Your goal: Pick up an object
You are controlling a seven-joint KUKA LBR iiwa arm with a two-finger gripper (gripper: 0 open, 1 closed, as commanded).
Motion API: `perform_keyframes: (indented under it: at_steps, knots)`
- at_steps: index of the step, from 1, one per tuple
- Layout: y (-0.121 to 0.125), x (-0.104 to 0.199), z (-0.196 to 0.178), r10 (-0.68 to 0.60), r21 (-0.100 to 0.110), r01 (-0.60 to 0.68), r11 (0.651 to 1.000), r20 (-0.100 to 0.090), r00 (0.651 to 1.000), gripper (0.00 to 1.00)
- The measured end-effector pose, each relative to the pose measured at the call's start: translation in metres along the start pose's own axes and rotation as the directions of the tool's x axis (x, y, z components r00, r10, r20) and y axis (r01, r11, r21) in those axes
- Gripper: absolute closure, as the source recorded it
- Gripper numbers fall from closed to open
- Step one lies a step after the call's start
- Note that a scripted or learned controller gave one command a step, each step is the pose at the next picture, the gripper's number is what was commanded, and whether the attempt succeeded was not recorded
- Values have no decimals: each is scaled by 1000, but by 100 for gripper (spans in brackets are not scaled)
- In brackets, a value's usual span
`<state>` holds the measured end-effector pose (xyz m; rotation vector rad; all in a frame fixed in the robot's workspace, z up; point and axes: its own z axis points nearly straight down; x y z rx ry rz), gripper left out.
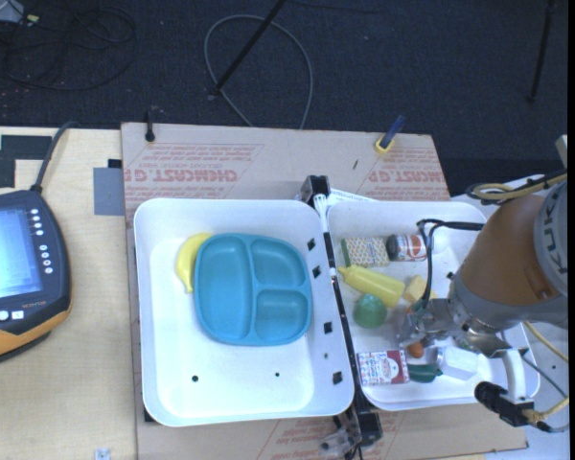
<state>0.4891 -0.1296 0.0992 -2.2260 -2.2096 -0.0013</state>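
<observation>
The right bin (383,220) holds several small things: a patterned jar with a dark lid (383,249), a yellow bottle-like piece (372,281), a green ball (370,310), a red and white packet (382,366), and a small orange piece (417,350) beside a teal one (425,374). My gripper (414,330) is down in this bin, just right of the green ball and above the orange piece. The orange-banded wrist (511,257) covers the bin's right half.
The left bin (163,353) bears a blue divided tray (251,288) with a yellow banana-like thing (186,260) at its left edge. A black clip divider (328,295) separates the bins. A teach pendant (19,271) lies far left. Cables (503,192) hang near the arm.
</observation>
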Motion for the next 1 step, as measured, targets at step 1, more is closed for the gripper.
perform_keyframes:
  at_steps: [1]
  knots:
    - [46,71,-92,-12,-6,12,1000,4,1000,100]
